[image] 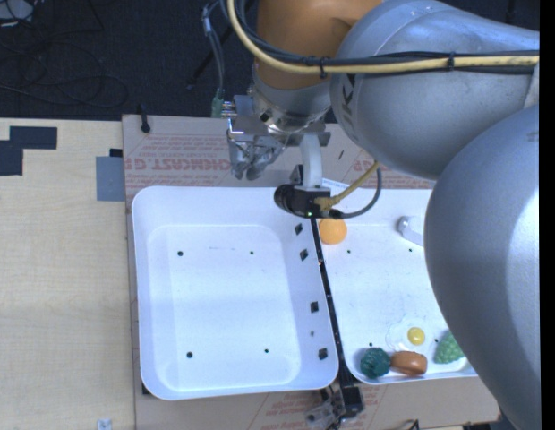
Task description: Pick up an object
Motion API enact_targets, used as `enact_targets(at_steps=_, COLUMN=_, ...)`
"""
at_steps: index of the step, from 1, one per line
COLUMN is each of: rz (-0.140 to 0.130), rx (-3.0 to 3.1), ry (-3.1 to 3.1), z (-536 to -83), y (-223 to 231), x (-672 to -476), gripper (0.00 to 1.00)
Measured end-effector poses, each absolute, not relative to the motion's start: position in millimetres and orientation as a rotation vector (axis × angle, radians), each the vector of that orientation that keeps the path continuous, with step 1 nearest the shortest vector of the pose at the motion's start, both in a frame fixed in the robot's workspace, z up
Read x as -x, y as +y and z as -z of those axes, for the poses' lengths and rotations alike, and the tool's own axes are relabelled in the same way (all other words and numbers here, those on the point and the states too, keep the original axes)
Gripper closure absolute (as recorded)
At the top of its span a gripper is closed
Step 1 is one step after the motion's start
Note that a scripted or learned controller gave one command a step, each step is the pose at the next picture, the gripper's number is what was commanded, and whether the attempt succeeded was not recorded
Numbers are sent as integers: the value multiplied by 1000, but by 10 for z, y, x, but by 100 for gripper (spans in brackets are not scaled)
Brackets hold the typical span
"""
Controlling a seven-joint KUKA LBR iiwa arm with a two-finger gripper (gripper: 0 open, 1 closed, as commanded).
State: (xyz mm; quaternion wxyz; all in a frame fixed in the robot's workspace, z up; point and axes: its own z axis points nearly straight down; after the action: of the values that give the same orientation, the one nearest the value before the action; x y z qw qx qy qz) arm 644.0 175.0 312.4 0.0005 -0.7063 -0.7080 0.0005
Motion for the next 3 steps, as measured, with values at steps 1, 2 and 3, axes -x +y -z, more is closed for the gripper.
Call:
enact_targets(at_steps=1, rz=0, rx=2216, ry=-2225, z=-3235, y=2210, x=-6439, gripper=100)
enact_targets(at_steps=2, rz=-3, rx=2219, ry=-2222, z=-3251, y=2434, x=-6441, gripper=100)
enact_targets(at_steps=3, rz=-11, rx=2218, ry=-2221, z=-2656, y=2425, x=-6428, gripper=100)
